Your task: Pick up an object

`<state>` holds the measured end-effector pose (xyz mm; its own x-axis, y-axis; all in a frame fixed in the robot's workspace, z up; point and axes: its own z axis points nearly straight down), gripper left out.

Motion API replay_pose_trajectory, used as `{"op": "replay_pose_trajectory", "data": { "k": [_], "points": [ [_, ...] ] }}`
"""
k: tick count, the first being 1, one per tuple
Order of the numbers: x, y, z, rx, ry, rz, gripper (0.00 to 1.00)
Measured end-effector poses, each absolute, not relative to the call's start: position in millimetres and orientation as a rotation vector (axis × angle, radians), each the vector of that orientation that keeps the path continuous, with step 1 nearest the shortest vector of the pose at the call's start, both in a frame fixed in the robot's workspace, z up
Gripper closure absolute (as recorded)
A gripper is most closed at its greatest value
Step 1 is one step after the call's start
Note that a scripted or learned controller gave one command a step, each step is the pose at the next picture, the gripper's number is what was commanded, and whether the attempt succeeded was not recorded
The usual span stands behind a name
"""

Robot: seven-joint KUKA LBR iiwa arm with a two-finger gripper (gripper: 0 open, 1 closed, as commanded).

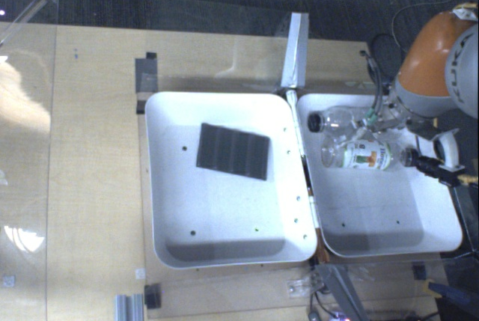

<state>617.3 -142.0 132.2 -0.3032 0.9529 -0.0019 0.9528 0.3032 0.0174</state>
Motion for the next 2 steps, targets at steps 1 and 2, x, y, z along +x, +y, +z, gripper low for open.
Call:
{"op": "replay_pose_trajectory", "data": {
  "k": [1,2],
  "points": [
    [618.3,-141.9,132.4,1.800,2.556,0.019,0.00],
    [619.9,-142.0,132.5,1.779,2.562,0.021,0.00]
  ]
}}
